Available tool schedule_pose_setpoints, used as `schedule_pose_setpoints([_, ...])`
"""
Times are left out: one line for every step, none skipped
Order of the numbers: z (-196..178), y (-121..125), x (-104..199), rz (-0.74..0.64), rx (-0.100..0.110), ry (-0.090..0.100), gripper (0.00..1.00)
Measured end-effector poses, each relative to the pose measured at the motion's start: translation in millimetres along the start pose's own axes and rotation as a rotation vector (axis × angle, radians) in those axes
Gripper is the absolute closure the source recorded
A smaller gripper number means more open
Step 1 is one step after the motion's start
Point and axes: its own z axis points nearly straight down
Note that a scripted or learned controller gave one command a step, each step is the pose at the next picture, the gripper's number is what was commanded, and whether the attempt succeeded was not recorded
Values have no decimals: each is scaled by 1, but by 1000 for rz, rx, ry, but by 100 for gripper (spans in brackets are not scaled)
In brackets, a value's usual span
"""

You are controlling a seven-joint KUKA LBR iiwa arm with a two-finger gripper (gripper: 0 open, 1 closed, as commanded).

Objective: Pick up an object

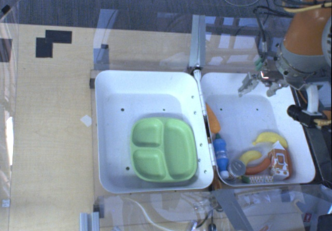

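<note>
Wooden desk [52, 121] carries two bins; pincer [258, 85], spread and empty, hovers over the right bin's [249, 116] bare far end, well apart from the banana [270, 138].

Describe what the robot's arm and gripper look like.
The arm is bulky and rounded, with a broad orange band over a grey wrist section. Thin black cables loop around it. The gripper is small, metallic grey, with two slim fingers and a tiny reddish light at its base.
</note>
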Motion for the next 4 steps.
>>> schedule_pose_setpoints([50, 15, 50, -193, 0, 1, 0])
schedule_pose_setpoints([119, -33, 10, -375, -1, 0, 0])
schedule_pose_setpoints([91, -81, -11, -191, -1, 0, 0])
schedule_pose_setpoints([145, -112, -80, -188, -9, -4, 0])
